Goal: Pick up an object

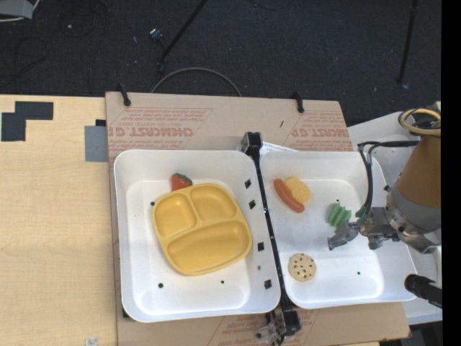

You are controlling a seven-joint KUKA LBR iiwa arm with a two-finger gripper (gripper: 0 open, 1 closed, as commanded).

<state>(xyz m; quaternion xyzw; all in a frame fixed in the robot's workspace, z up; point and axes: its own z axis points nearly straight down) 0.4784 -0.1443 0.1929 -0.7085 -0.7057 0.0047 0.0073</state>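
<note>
In the right bin lie a hot dog in a yellow bun, a green toy vegetable and a round chocolate-chip cookie. My gripper hangs low over the right bin's right half, just below and to the right of the green piece, with nothing seen between its fingers. The arm comes in from the right edge. A yellow divided plate rests in the left bin, and a small red and green strawberry-like toy sits at the plate's upper left corner.
A black divider runs between the two bins. Cardboard lies under the bins, and a wooden bench top stretches to the left. Cables hang near the right bin's far right rim.
</note>
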